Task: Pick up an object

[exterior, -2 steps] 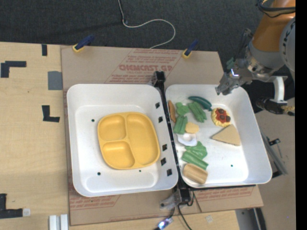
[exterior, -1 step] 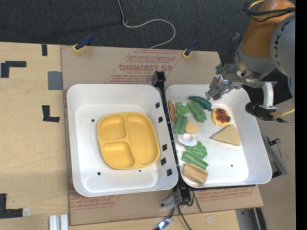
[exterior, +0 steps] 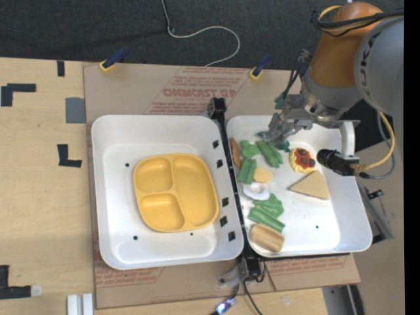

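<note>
My gripper (exterior: 278,134) hangs over the far part of the right bin (exterior: 341,231), just above and to the right of a green bean-like piece (exterior: 268,153). Around it lie another green piece (exterior: 249,149), a third green one (exterior: 247,170), a small pizza round (exterior: 302,160), a tan wedge slice (exterior: 311,187), a yellow disc (exterior: 262,175), a white piece (exterior: 256,190), green pods (exterior: 268,213) and a bread roll (exterior: 267,237). Nothing is visibly between the fingers.
The left bin (exterior: 118,241) holds a yellow divided plate (exterior: 174,192). A brown sausage-like piece (exterior: 235,152) lies along the right bin's left wall. A black camera unit (exterior: 336,161) sticks out at the arm's right. Cardboard lies under both bins.
</note>
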